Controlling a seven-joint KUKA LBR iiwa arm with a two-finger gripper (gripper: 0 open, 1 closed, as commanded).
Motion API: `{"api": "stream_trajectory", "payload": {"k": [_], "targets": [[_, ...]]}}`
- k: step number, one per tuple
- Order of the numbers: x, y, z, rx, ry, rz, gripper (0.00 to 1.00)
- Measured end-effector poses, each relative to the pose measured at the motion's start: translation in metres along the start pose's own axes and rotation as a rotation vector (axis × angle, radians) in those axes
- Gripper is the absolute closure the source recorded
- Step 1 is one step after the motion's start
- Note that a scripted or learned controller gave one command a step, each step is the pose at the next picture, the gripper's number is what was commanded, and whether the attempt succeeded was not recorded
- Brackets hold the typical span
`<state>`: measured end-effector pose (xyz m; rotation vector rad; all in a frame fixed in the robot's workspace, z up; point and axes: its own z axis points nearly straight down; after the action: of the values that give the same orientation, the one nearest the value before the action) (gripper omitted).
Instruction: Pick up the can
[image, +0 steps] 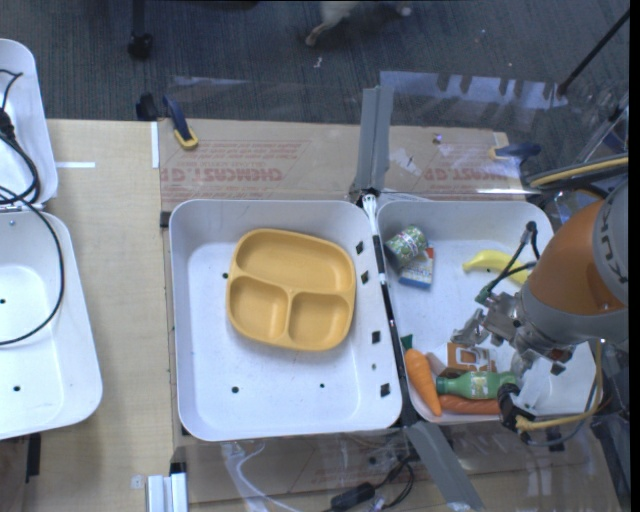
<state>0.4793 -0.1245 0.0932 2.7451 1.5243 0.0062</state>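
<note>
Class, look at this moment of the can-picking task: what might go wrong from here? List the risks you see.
1. The gripper sits low in the right bin, among the green bottle and orange carrot, far from the crumpled green-and-white can; it may grab the wrong item.
2. The can leans on a blue-and-red packet, which may lift with it.

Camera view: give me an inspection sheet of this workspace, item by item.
Surface: two white bins side by side, left bin and right bin, on a bench covered with brown cardboard.
Job's things: can lying near the right bin's far left corner, apart from the gripper.
Clutter: yellow divided plate in the left bin; banana, carrot and green bottle in the right bin.
Grippers: gripper low over the right bin's near side, by the bottle; finger state unclear.
Cables: black cable at left.
Surroundings: dark carpet beyond the bench.
</note>
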Motion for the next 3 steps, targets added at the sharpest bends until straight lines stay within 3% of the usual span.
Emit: {"api": "stream_trajectory", "payload": {"k": [1, 2, 3], "targets": [[0.027, 0.089, 0.003, 0.006, -0.006, -0.022, 0.00], [0.004, 0.124, -0.019, 0.004, -0.004, -0.042, 0.00], [-0.013, 0.121, -0.032, 0.005, -0.005, -0.108, 0.00]]}}
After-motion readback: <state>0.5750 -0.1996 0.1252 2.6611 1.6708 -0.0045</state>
